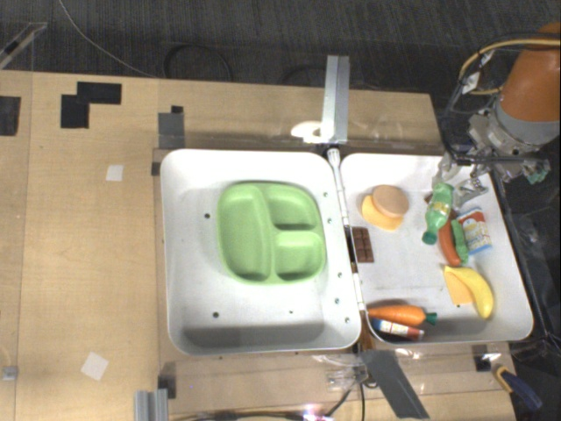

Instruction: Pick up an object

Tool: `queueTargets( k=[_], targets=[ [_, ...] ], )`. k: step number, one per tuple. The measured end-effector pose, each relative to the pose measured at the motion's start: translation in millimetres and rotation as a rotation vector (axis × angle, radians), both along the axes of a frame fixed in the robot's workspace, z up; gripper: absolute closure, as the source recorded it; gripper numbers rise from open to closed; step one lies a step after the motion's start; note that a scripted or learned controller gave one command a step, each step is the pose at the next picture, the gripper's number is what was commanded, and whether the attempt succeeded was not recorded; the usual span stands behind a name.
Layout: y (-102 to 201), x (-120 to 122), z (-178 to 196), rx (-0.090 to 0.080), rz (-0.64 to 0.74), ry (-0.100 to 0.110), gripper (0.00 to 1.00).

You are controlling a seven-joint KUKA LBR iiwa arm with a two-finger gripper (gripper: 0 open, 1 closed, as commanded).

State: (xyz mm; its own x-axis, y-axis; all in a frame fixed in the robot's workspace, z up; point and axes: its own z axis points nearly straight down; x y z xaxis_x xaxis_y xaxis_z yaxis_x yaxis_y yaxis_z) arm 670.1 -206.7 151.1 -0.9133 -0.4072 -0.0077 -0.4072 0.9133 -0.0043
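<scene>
My gripper (462,176) hangs over the far right corner of the right bin (517,327), below the orange-banded wrist. Its two silver fingers (449,167) stand apart, so it is open and holds nothing. Just below it a green bottle (436,212) lies in the bin, its top end close under the fingertips. Beside the bottle lie a red-orange sausage-shaped piece (450,245) and a small red, white and blue carton (475,232). A yellow-orange cup (387,207) lies to the left, and a banana (470,289) toward the front.
A carrot (399,313) and a red tube (399,329) lie at the right bin's front left, and a brown chocolate bar (363,246) by the divider. The left bin (188,314) holds a green divided plate (270,231). A metal post (337,99) stands behind the bins.
</scene>
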Motion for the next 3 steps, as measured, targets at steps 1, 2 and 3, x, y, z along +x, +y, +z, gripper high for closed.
queueTargets(
  k=[1, 2, 3],
  targets=[
    [2, 1, 2, 0.000, 0.002, -0.004, 0.00],
    [2, -4, -50, -0.002, -0.019, -0.020, 0.00],
    [27, -64, -63, 0.001, -0.090, -0.004, 0.00]
  ],
)
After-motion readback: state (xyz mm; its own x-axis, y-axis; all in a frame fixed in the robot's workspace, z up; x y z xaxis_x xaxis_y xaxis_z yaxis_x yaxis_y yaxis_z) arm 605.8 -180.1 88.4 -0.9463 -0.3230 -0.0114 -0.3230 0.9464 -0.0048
